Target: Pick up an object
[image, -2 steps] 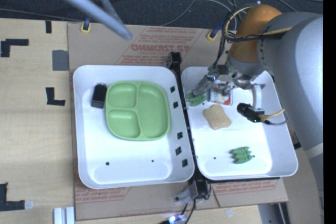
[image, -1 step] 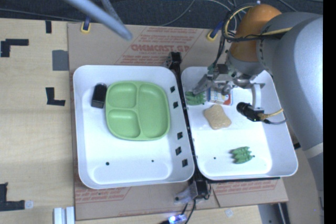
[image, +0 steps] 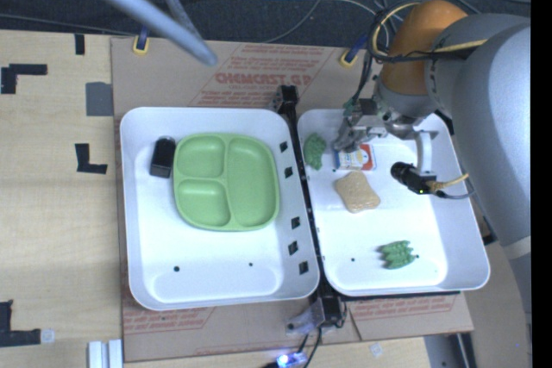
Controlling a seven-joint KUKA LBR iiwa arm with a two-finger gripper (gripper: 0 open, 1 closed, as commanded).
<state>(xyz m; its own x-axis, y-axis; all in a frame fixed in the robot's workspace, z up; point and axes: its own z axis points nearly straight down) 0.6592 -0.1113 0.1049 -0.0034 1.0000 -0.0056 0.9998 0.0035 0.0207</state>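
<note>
Poised low over the right bin [image: 457, 267], the claw [image: 352, 140] sits near that bin's 11 o'clock corner, directly above a small red-and-white packet [image: 360, 158]; whether it is wide, narrow or gripping anything cannot be told from this slanted overhead view. The grey arm [image: 500, 116] reaches in from 3 o'clock, its orange band [image: 423, 39] bent over the bin's far rim, with cables looping around the wrist.

Just at 9 o'clock of the claw lies a green leafy item [image: 315, 151], close against the bin's left wall. At 6 o'clock of the claw, just below the packet, rests a tan bread-like piece [image: 357, 192]. A second small green item [image: 398, 254] lies well apart, toward the bin's 5 o'clock corner.

In the left bin [image: 147, 271], a green divided plate [image: 228, 182] fills the middle, with a small black object [image: 162, 157] just beside its 9 o'clock edge.

Red printing on the cardboard sheet [image: 259, 69] under the bins is too blurred to read with confidence. The packet's label cannot be read either.
</note>
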